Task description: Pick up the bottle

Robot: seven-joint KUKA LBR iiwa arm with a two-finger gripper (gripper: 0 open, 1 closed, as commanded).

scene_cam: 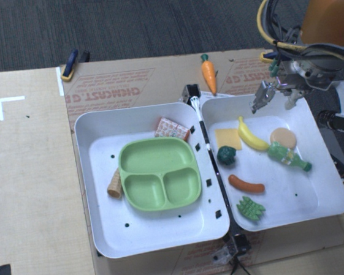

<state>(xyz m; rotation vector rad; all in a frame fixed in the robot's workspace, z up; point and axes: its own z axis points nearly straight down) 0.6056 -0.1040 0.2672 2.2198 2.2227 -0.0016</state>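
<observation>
The scene is evenly and brightly lit from above. Soft shadows are cast inside the white bins [103, 234]. Slight blur is noted throughout.

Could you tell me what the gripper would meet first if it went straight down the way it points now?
Probably the bare floor of the right bin near its back wall. The open gripper hangs above that corner, behind the banana and the bottle; depth is uncertain.
</observation>
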